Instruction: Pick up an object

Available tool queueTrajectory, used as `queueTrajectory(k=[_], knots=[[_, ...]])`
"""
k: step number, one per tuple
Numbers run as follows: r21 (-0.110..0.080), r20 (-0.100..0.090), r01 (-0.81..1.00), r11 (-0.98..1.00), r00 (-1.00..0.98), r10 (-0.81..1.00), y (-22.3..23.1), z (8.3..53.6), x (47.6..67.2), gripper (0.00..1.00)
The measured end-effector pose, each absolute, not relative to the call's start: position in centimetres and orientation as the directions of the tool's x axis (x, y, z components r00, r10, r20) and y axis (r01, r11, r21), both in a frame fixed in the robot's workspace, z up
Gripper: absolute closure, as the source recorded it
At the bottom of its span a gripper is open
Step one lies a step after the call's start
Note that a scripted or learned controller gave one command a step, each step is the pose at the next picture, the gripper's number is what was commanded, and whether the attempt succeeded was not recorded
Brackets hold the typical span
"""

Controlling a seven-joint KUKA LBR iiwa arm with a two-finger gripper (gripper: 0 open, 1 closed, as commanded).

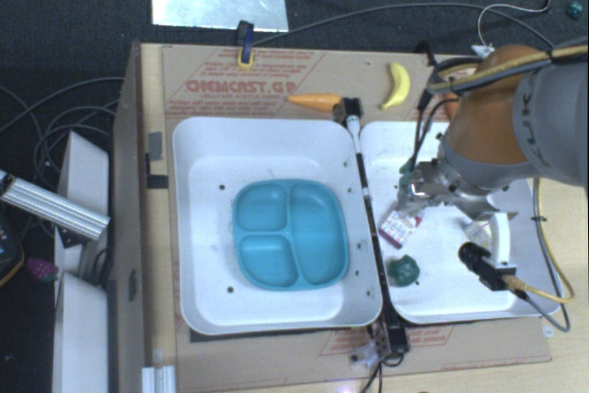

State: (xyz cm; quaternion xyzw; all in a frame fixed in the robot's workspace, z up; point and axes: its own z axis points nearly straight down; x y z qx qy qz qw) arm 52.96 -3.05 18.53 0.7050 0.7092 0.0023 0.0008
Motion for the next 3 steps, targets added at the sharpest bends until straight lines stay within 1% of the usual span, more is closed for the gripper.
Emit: queueTrajectory(k=[1,2,3], knots=[[0.002,0.000,1.000,0.003,-0.003,1.000,-3.3,18.4,52.9,0.00],[0.002,-0.001,1.000,0.002,-0.002,1.000,-7.3,18.4,55.9,0.00],[0.002,-0.001,1.000,0.001,-0.001,1.000,-9.8,8.4,57.6,0.00]])
